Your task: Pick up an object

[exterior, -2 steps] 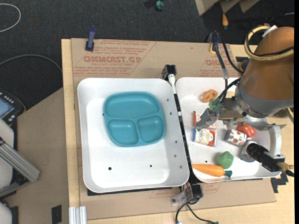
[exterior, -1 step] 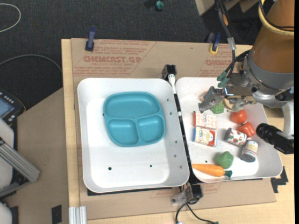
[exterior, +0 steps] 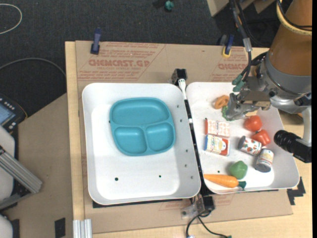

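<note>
Looks like a robotics lab from my end: my arm (exterior: 292, 43) over a cardboard-topped bench (exterior: 124, 63) held by clamps (exterior: 95, 40), two white bins (exterior: 99, 148), toy food, loose cables (exterior: 10, 19) on dark carpet, aluminium framing (exterior: 20, 175).

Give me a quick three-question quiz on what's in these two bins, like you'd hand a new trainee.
1. True or false: the blue divided plate lies in the left bin.
2. Which lies nearest the right bin's front rim? A) carrot B) two small cartons C) orange pretzel-shaped piece
3. Fill in: the gripper hangs over the ____ bin.

Key: 1 true. 2 A. 3 right.
</note>
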`<state>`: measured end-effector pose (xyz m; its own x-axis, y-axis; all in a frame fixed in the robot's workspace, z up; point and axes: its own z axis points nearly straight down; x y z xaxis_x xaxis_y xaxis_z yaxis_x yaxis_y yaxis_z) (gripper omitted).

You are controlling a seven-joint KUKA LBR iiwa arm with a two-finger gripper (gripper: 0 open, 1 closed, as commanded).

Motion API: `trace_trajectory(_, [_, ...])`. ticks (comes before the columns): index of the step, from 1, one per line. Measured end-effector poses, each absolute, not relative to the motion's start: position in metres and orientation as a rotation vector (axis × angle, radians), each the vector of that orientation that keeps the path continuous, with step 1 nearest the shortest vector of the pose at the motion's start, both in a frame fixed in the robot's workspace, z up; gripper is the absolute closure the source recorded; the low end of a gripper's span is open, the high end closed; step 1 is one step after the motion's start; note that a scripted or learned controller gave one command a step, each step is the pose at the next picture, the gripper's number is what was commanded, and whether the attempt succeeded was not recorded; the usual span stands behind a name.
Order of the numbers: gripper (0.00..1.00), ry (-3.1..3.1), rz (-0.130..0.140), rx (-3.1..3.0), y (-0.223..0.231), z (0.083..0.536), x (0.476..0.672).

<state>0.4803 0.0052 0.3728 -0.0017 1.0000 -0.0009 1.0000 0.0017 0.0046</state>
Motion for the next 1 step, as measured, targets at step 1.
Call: trace_trajectory(1, [1.0,2.234,-0.007,2.218,0.0724,0.3277,0.4825])
